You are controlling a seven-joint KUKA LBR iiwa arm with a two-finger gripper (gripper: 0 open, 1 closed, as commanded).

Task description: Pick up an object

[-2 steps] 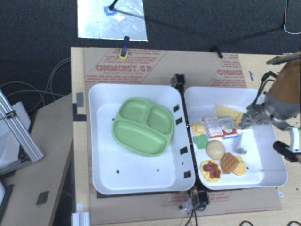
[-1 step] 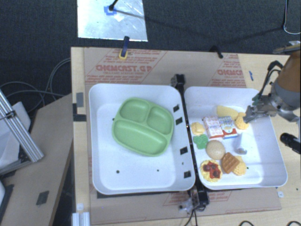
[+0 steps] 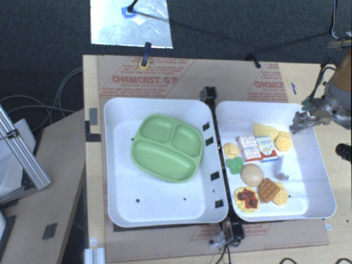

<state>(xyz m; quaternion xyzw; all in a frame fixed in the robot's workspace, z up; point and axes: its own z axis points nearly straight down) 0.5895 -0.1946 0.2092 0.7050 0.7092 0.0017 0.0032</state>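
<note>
Nearest the camera, the right bin [image 3: 322, 202] of smooth white plastic holds small toy foods: a ridged waffle [image 3: 269, 190], a round bun [image 3: 252, 174] and a printed carton [image 3: 257, 148]. Left bin [image 3: 118, 202] holds a green three-compartment plate [image 3: 166, 147]. Gripper [image 3: 301, 121] sits over the right bin's far edge, well apart from the foods; its grip cannot be told.

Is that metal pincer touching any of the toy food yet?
Apart. The camera view shows the pincer over the right bin's far edge, with bare white floor between it and the yellow wedge.
</note>
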